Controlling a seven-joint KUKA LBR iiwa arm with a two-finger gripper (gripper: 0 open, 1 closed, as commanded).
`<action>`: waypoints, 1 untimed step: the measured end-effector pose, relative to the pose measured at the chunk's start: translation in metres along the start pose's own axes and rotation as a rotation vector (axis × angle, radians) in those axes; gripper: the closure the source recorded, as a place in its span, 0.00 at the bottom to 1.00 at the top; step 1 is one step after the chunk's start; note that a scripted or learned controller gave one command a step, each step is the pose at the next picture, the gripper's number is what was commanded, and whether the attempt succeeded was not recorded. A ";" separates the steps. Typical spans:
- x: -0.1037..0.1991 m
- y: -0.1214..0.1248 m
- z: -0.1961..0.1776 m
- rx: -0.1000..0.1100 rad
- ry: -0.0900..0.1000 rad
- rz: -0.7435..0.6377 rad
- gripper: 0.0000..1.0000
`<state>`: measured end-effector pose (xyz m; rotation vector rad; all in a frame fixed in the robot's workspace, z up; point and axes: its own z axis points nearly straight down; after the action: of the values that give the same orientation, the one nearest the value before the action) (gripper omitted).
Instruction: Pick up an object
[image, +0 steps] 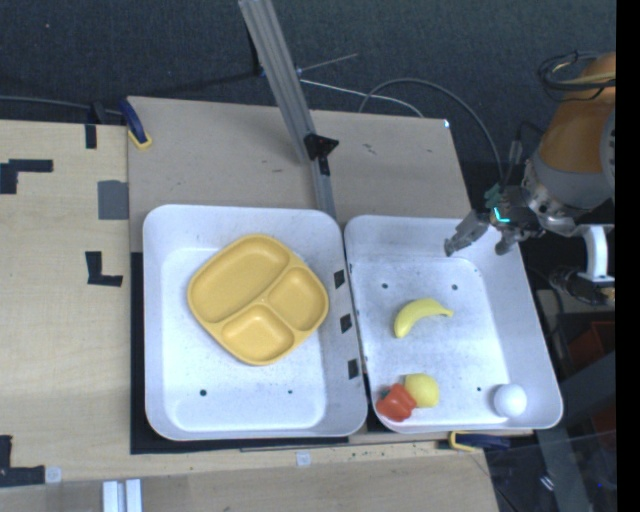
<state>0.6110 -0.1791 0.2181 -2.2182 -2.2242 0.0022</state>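
White plastic bins sit side by side on the counter (60, 300). Nearest the camera, in the right bin (520, 330), a white ball (510, 400) lies in the front right corner, with a red object (397, 403) touching a yellow lemon-like fruit (422, 390) against the front wall. Further in, a banana (420, 316) lies alone near the bin's middle. The left bin (170, 400) holds a yellow divided plate (258, 298). Farthest back, my gripper (483, 232) hangs over the right bin's rear right corner, well apart from every object. The jaws appear spread, holding and touching nothing. Risks, as I judge them: the ball may roll away when touched; the red object and fruit, pressed to the wall, leave little room for one finger; the banana's curve could slip out of an off-centre pinch
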 end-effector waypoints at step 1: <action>0.004 -0.008 0.047 0.005 0.001 0.001 0.00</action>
<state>0.6026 -0.1756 0.1708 -2.2163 -2.2205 0.0071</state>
